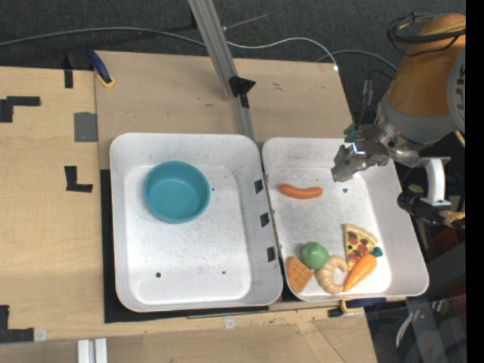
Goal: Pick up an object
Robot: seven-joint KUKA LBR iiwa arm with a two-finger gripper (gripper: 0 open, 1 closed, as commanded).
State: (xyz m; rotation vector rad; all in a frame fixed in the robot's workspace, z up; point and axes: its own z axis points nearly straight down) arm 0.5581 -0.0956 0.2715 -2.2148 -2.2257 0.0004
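Camera view: left bin (136,278) fills the centre-left of the frame and holds a blue bowl (177,192) in its upper left part. Right bin (302,151) sits just beside it. The arm's gripper (345,168) hangs over the right bin's upper right area; how far it is open cannot be told, nothing seen in it. Sausage (301,192) lies left of it, apart. Lower right cluster: pizza slice (358,240), carrot (360,271), green ball (314,254), waffle (299,274), beige piece (331,276).
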